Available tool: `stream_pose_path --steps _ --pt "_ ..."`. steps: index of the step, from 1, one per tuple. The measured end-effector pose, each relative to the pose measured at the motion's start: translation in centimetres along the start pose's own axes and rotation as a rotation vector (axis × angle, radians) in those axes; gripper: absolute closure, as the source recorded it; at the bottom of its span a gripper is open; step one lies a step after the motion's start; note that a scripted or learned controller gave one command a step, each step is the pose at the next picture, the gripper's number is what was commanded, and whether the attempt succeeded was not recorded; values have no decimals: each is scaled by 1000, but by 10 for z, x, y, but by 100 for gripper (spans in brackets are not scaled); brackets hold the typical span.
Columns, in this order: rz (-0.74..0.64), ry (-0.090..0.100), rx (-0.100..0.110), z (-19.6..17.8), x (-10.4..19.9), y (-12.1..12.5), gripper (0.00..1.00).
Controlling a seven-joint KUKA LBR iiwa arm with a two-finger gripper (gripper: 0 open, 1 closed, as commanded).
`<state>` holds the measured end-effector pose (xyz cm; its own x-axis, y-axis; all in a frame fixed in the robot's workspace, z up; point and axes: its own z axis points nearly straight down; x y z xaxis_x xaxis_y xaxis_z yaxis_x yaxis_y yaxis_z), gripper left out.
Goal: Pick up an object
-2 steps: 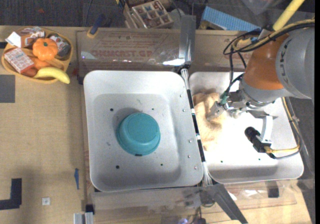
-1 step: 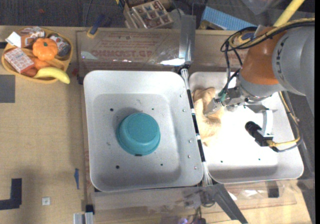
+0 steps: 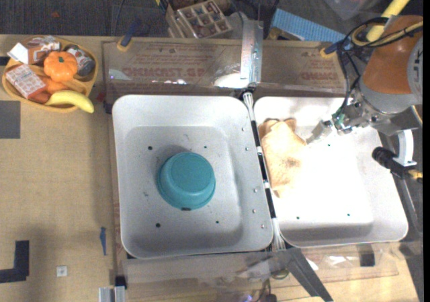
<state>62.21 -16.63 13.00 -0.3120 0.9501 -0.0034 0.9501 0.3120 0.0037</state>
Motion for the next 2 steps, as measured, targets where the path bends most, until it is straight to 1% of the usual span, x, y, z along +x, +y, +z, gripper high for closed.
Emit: stream_pose_path --steps 1,2 --pt "-64 -5 2 39 36 60 0" --pt "-101 -8 4 39 39 60 0"
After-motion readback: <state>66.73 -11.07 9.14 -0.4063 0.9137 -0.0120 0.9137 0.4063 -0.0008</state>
